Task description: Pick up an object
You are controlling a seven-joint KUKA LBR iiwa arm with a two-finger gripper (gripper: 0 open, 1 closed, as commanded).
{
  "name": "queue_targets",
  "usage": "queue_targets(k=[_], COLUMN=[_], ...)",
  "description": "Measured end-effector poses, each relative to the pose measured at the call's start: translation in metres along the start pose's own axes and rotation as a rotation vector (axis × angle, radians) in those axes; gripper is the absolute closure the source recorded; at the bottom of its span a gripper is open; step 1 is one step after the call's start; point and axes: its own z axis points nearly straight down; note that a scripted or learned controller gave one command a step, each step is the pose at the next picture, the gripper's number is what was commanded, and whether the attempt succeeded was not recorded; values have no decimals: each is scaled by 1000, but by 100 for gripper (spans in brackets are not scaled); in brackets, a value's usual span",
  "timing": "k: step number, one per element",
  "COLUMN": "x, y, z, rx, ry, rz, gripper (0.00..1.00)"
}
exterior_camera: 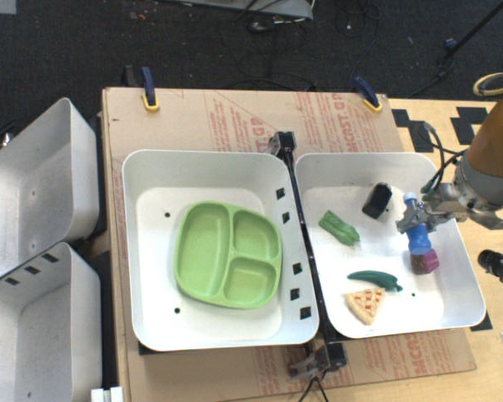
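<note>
We see a lime-green plate (pixel 229 255) in a white bin (pixel 142 308), a black block (pixel 376 200), a blue-and-purple object (pixel 422 249), and a dark-green pepper (pixel 375 280).

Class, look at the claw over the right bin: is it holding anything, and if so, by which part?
It cannot be told. The claw sits right above the blue object, beside the purple block, but no grip is visible.

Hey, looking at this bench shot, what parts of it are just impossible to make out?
- The tool, camera view: too small and blurred to tell if it is open or shut.
- Blue thing and purple thing below it: blurred and stacked close, so what they are, and whether the tool grips either, is unclear.
- The arm: cut off by the right edge.
- Black object: too small to identify.
</note>
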Motion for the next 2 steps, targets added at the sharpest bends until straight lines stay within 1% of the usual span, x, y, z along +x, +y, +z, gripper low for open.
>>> queue_targets(k=[1,2], x=[0,49], y=[1,16], z=[-51,-62], rx=[1,3], ry=[0,3], rz=[0,-6], gripper=[100,100])
